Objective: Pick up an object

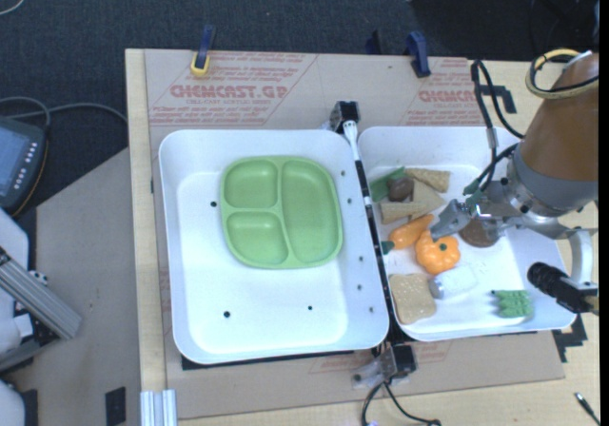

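The right bin holds several toy foods. An orange pumpkin lies near its middle, with an orange carrot piece just to its left. A tan bread slice lies at the front left and another tan slice at the back. A dark brown piece rests on a green leaf. My gripper hangs low over the bin's middle, just above and right of the pumpkin. A brown round piece sits right beside it, partly hidden by the wrist.
The left bin holds a green divided plate. A green bumpy piece lies at the right bin's front right corner, and a pale piece sits under the pumpkin. The arm covers the bin's right side.
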Robot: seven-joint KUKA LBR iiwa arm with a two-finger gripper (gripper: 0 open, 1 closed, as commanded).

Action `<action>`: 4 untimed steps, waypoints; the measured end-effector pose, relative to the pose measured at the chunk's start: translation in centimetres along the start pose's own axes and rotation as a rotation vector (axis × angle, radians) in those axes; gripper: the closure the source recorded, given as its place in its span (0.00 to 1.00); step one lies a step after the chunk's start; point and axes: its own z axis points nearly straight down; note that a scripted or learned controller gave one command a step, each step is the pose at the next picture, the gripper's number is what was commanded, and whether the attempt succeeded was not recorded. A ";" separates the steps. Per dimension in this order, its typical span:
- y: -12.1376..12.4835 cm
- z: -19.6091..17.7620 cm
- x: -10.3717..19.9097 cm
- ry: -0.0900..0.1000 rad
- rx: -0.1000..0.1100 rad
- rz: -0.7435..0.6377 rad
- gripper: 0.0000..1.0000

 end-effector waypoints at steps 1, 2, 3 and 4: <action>-0.8 4.9 0.2 0.001 0.001 0.000 0.00; -0.8 10.4 0.2 -0.002 -0.004 0.000 0.00; -0.8 9.4 0.1 -0.003 -0.004 0.002 1.00; -0.3 4.0 1.0 -0.004 -0.014 -0.003 1.00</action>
